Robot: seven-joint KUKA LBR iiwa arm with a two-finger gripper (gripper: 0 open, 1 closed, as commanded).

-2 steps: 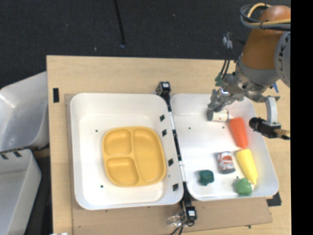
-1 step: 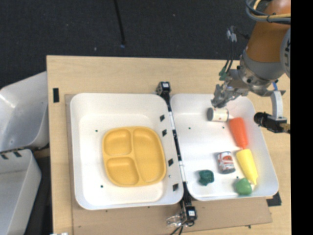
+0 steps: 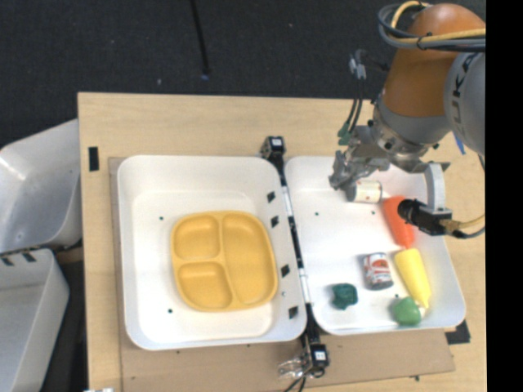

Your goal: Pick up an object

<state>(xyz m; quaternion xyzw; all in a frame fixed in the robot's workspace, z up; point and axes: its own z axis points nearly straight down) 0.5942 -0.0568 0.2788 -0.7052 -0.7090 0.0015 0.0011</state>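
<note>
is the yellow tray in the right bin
No, the yellow tray lies in the left bin.

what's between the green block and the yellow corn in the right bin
In the camera view, a small red can lies between the green block and the corn, slightly above their line.

Yellow divided plate (image 3: pixel 223 260) in left bin (image 3: pixel 139 317)
</note>
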